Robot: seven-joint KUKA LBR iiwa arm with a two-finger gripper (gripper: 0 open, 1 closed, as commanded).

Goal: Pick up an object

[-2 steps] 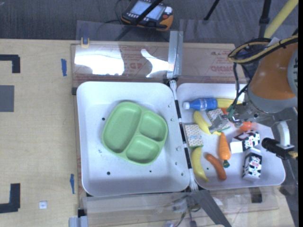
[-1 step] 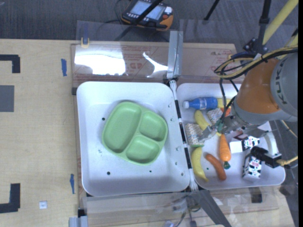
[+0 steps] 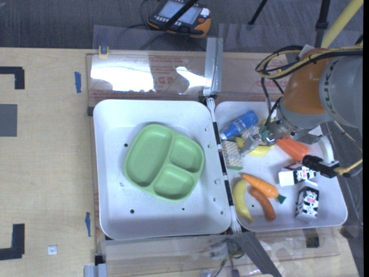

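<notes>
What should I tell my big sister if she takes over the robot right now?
Gripper: low in the right bin, over the clutter near the blue bottle; nothing visibly held.
Right bin holds: blue bottle, banana, carrot, a sausage-like piece, an orange item, a small white block, a black-and-white carton.
Left bin: green divided plate.
Done: the arm has reached the pile.
Left: grasp one object and lift it.
</notes>
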